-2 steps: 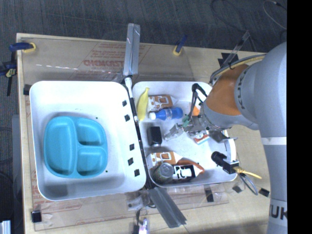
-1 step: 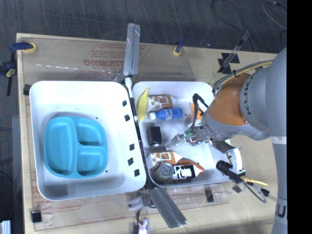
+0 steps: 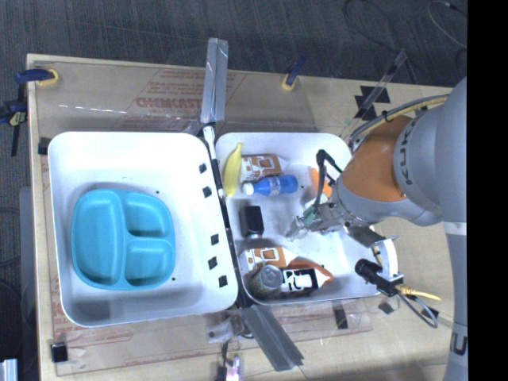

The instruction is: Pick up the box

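Your jaws (image 3: 305,222), whose spread I cannot tell, hover mid right bin (image 3: 295,144); the box (image 3: 263,165) lies apart at eleven o'clock beside the banana (image 3: 232,169), so you should centre over it and descend squarely, clear of the bottle (image 3: 271,186).

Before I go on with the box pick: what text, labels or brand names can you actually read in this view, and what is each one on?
"CHEMCAST", faint red print, seemingly mirrored, on the clear sheet behind the bins; the smaller lines around it are too blurred to read.
"KU", part of a larger word, on the grey arm.
Brown and white cartons and: print too small to read.
Bottle label: unreadable.
Black and white label on the packet: unreadable.
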Robot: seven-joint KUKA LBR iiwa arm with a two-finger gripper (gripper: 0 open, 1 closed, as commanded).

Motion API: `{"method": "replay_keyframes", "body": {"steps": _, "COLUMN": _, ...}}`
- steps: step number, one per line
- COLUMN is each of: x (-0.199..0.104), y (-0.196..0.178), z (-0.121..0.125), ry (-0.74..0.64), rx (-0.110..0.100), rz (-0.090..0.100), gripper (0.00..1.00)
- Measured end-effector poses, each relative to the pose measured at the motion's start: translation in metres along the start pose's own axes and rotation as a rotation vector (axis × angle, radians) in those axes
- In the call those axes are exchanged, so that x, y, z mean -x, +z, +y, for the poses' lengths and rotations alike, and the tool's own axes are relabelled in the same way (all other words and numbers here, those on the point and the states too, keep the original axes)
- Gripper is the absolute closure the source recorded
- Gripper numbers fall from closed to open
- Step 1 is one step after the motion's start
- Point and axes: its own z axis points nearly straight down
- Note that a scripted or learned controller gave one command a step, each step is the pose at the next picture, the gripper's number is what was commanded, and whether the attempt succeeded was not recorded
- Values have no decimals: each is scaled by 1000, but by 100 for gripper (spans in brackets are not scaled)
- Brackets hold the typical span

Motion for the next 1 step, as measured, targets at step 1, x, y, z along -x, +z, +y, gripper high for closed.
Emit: {"method": "replay_keyframes", "body": {"steps": 1, "x": -32, "y": -113, "z": -37, "ry": -300, "rx": 5, "rz": -4, "gripper": 100}}
